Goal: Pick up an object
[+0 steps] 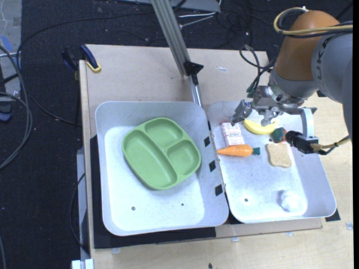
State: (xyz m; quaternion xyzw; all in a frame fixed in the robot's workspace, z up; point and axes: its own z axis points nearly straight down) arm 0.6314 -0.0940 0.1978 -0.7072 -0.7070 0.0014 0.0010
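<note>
The gripper (255,112) hangs over the far end of the right bin (314,198), its fingers (241,114) spread apart and holding nothing. Taking the banana (261,128) as the landmark: it lies directly below the gripper, partly hidden by it. Just left of the banana is a small pink-and-white box (231,133); just in front of that lies the carrot (235,151); to the banana's right and nearer the camera is a tan bread-like slice (279,154); far in front, near the bin's near edge, sits a small white lump (289,199).

The banana looks the likeliest target. To do this well, I judge the fingers should straddle its narrow width rather than its length, descend straight, and close at its middle, keeping clear of the box close by. The green plate (161,153) in the left bin (112,206) lies well away.
</note>
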